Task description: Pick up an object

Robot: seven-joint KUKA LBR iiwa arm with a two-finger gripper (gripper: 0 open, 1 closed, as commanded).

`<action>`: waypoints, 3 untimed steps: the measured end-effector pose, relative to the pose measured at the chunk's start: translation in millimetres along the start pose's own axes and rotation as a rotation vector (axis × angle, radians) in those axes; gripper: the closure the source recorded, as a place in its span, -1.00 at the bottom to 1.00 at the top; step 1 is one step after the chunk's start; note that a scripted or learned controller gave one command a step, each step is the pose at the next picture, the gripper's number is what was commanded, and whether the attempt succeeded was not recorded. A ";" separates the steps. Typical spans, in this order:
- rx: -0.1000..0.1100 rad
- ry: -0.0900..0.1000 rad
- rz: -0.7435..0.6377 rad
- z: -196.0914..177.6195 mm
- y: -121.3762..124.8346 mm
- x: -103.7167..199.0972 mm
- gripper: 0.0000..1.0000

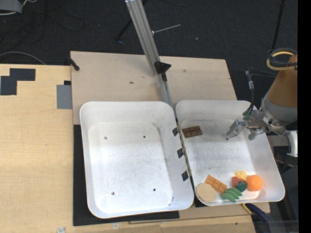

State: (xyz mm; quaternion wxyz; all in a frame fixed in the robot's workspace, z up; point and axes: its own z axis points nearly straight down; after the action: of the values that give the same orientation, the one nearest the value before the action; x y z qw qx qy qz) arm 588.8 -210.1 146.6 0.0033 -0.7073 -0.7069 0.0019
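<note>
Toys (232,184), about 6 of them, crowd the right bin's (221,108) near edge toward its right corner, a brown bar (192,131) lies by its left wall, while the gripper (241,130) hangs open and unloaded near its right edge.

We note two white bins (129,205), black-speckled. The right bin's (272,174) near corner holds an orange ball (254,182), green piece (232,194), yellow piece (240,174) and tan disc (206,192); a brown bar (192,131) lies near its far edge.

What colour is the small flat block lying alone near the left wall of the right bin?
Brown; the block shows best in the camera view.
</note>
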 end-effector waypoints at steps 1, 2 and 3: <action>0.000 0.001 0.001 54.1 -0.8 1.4 -1.00; -0.004 -0.001 0.002 40.7 0.1 0.3 1.00; -0.010 -0.003 0.004 -11.1 -9.7 -2.7 1.00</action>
State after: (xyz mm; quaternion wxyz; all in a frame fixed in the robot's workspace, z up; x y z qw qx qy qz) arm 579.2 -212.9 157.7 -0.0013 -0.7087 -0.7055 -0.0005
